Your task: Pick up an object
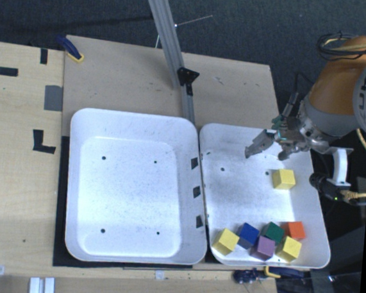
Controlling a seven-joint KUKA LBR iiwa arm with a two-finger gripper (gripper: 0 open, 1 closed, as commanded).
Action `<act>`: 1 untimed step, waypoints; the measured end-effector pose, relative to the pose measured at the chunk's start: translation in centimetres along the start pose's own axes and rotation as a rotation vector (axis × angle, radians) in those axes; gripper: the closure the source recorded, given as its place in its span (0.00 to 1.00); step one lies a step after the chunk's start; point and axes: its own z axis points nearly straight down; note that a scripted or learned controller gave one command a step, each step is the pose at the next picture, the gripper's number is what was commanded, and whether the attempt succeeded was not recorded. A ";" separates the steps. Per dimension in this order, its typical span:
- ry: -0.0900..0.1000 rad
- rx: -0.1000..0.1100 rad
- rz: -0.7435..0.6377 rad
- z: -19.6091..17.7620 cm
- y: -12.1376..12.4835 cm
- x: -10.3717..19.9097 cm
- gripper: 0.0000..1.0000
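Note:
My gripper (pixel 264 154) hangs over the far part of the right bin (pixel 237 186), its two fingers spread open with nothing between them. A lone yellow cube (pixel 283 179) lies just to the right and nearer the front than the fingertips, apart from them. Along the bin's front edge sits a cluster: a yellow cube (pixel 227 241), a blue cube (pixel 248 234), a purple cube (pixel 265 247), a green cube (pixel 272 232), an orange cube (pixel 296 230) and another yellow cube (pixel 291 248).
The left bin (pixel 128 182) adjoins the right one. A slanted grey metal bar (pixel 171 38) crosses the bench behind the bins. A blue and yellow tool (pixel 71 48) lies at the far left of the bench.

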 end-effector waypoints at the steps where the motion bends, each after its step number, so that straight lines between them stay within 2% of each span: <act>1: 0.000 0.000 0.000 0.0 0.0 0.0 0.00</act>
